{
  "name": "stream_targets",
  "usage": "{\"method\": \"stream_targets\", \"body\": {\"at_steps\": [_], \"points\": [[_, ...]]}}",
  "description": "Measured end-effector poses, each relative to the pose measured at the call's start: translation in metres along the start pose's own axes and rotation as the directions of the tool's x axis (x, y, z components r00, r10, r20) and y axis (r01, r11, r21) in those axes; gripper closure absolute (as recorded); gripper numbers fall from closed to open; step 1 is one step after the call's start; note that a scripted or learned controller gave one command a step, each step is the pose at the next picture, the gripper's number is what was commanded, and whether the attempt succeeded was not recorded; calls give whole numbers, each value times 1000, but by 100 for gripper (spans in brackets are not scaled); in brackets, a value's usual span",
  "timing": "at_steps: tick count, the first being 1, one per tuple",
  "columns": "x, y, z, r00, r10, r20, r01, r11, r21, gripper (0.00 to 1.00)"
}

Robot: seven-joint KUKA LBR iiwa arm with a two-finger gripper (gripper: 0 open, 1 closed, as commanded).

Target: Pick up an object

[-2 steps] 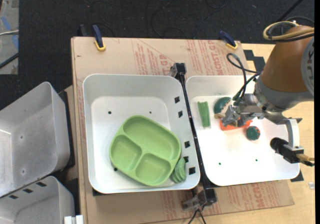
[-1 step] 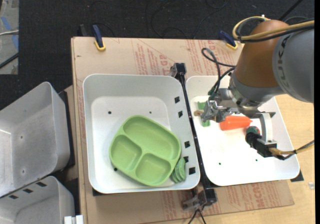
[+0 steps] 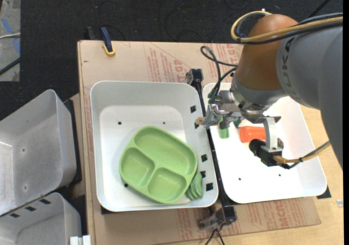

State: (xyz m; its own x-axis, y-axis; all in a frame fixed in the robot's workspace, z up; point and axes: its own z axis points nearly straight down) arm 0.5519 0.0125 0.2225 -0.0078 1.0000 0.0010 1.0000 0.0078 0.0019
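Observation:
A light green divided plate [image 3: 158,165] lies in the left bin [image 3: 109,102], with a green ridged piece [image 3: 195,186] against its right rim. In the right bin [image 3: 305,178] an orange block [image 3: 252,132] lies near the middle. A small green object [image 3: 223,131] sits by the bin's left wall. My gripper [image 3: 222,118] hangs low over the right bin's left side, directly above the small green object and just left of the orange block. The wrist hides how the gripper meets the green object.
A black cable and connector [image 3: 267,154] trail from the wrist over the right bin's floor. Black clips [image 3: 203,157] line the wall between the two bins. Spare white bins [image 3: 32,145] stand off the bench at the left.

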Motion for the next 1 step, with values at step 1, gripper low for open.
{"method": "stream_targets", "body": {"at_steps": [1], "points": [[60, 20, -1, 1000, 1, 0, -1, 1000, 0, 100]]}}
